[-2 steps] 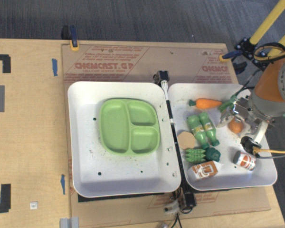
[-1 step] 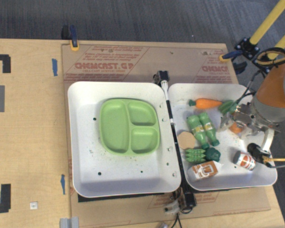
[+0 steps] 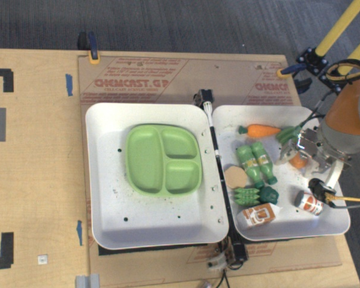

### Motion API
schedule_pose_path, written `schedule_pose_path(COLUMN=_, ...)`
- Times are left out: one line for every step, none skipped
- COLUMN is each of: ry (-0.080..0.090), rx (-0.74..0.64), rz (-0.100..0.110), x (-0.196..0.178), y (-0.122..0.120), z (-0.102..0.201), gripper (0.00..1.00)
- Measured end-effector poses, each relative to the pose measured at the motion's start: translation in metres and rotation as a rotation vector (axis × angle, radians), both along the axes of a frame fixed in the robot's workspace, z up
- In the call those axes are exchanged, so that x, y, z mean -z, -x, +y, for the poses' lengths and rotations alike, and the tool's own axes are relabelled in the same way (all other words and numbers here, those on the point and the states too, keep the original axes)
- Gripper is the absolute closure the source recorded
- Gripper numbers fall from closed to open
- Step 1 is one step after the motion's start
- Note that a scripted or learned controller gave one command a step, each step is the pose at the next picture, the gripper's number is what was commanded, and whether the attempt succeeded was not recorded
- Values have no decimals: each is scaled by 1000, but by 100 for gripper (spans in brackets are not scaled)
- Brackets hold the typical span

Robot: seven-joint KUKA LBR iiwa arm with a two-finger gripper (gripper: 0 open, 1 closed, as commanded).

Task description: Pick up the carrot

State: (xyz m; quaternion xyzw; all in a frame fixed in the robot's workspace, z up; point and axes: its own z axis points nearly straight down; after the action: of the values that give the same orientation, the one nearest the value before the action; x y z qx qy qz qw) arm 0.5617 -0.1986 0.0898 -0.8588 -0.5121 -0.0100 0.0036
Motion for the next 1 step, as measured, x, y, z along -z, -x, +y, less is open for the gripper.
schedule_pose_path(ry=-10, rx=-75, rz=16, x=0, y=-12, z=-4, gripper=0)
